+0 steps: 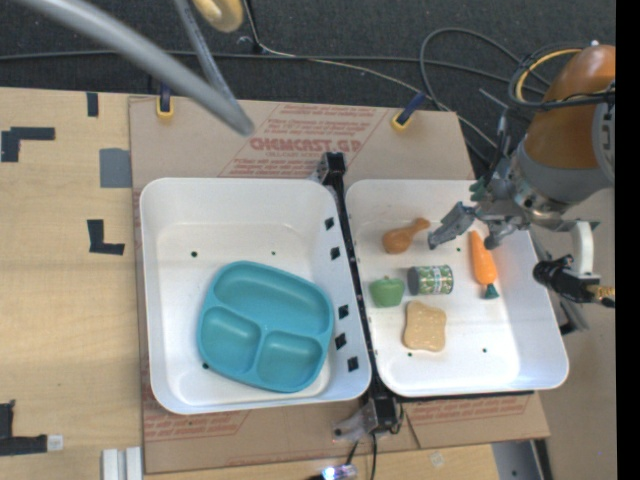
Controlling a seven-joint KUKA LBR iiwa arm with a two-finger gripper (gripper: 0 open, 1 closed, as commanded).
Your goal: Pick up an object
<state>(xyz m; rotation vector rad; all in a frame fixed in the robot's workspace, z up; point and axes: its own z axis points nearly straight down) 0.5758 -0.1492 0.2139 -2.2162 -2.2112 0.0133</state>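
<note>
The right bin (520, 363) holds several toy foods: a brown drumstick (404, 235), a green pepper (386, 291), a small green can (431, 280) lying on its side, a tan bread slice (425, 327) and an orange carrot (483, 261). My gripper (474, 227) hangs over the upper right of that bin, between the drumstick and the carrot. Its fingers (448, 226) are spread apart with nothing between them. The grey arm with its orange band (580, 73) reaches in from the right.
The left bin (165, 258) holds a teal divided plate (265, 325). A black divider (342, 258) runs between the bins. Cables (460, 58) loop behind the right bin. A grey pole (130, 38) crosses the upper left.
</note>
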